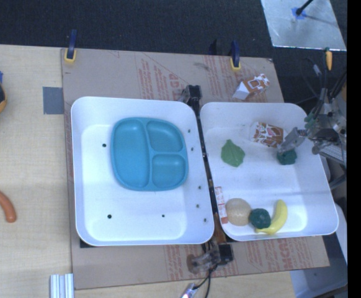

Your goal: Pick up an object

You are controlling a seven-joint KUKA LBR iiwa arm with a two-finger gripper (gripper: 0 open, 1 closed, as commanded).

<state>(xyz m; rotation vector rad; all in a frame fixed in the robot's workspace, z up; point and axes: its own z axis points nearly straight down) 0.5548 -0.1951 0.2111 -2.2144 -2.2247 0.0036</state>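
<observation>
Dark green lump (286,158), small and rounded, lying in the right bin (311,185) toward its right wall, directly under the gripper (290,143). Gripper low over that lump, apparently touching it from above and slightly left; spread of its tips too blurred to judge, and nothing clearly seen clamped. Probably the approach or closing step of a pick, judged from that alignment alone. Arm entering from the right edge, grey links crowding the bin's right rim.

Just left of the gripper, a crumpled red-and-white wrapper (267,133), near enough to be nudged on a sloppy descent. Farther left, a flat green leaf-shaped piece (232,153), well apart. Along the near wall of the same bin, a beige ball (237,211), a teal ball (260,217) and a toy banana (278,216) huddled together, touching, likely settled against the slope of the wall.

Left bin (84,166) carrying a blue divided tray (149,153). Outside the bins on the worktop (25,166): another wrapper (252,87) beyond the far rim, a toy sausage (2,203) far left.
</observation>
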